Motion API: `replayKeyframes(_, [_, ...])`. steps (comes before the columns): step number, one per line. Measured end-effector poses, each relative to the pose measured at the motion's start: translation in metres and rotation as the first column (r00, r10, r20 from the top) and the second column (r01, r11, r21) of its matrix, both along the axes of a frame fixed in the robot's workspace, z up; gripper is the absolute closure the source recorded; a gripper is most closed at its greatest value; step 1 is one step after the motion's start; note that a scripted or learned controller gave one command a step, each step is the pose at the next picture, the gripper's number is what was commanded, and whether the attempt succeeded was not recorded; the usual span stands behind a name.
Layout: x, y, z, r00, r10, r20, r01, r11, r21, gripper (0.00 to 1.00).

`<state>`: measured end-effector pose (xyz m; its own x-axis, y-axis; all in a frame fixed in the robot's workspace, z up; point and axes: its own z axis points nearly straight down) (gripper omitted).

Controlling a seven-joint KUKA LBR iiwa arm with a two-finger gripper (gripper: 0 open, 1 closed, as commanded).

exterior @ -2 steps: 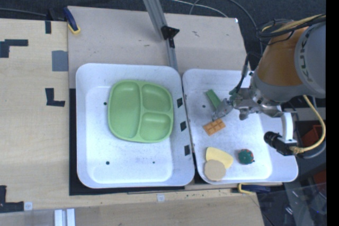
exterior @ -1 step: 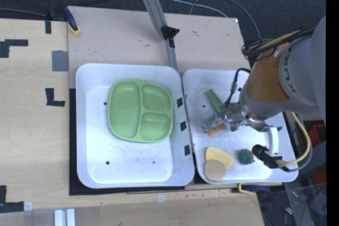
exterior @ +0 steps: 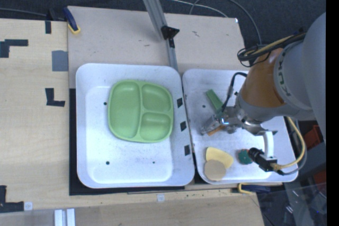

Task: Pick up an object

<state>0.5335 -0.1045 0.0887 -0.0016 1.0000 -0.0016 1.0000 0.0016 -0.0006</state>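
A smooth green plastic plate (exterior: pixel 141 111) with three compartments lies in the left white bin (exterior: pixel 92 166). In the right bin (exterior: pixel 198 82), a flat green strip (exterior: pixel 214 98) runs diagonally from upper left to lower right. The hand (exterior: pixel 214 125) hangs just below it; whether its fingers are apart, I cannot tell. Near the front wall sit a yellow wedge (exterior: pixel 221 155), a tan disc (exterior: pixel 214 169) and a small teal piece (exterior: pixel 243 156).

One fixed overhead camera; slanted view down on both bins (exterior: pixel 85 114)

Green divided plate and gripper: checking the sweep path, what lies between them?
In the camera view, the bins' adjoining rims lie between the green divided plate and the gripper.
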Motion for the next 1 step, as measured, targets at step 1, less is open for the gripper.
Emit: replayKeyframes(1, [-0.0001,0.0009,0.0104,1.0,0.001,-0.001,-0.001,1.0,0.002,1.0])
